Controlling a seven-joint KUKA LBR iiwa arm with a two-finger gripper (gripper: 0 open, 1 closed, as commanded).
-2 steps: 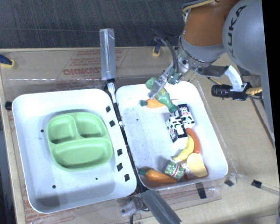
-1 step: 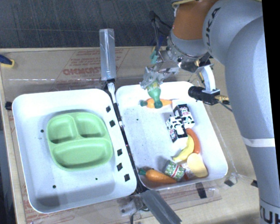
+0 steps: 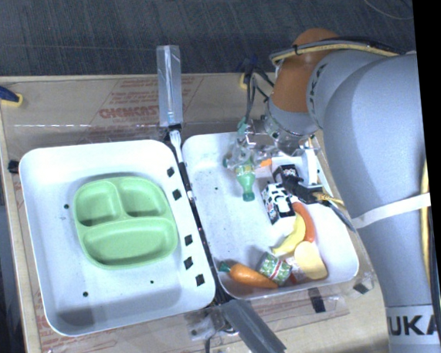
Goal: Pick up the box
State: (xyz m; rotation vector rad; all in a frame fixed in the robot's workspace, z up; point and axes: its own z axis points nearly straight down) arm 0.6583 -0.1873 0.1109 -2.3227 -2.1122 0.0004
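Observation:
The box (image 3: 278, 196), a small carton printed in black, white and red, lies in the middle of the right bin (image 3: 216, 211). My gripper (image 3: 243, 152) hangs over the bin's far part, up and to the left of the box, apart from it. A green bottle (image 3: 246, 184) sits just below the gripper, between it and the box's left side. The grey arm with its orange band (image 3: 293, 79) covers the bin's far right corner.
Near the right bin's front lie a banana (image 3: 291, 239), a carrot (image 3: 250, 278), a small green can (image 3: 273, 266) and a yellow fruit (image 3: 310, 262). The left bin (image 3: 49, 250) holds a green divided plate (image 3: 124, 220).

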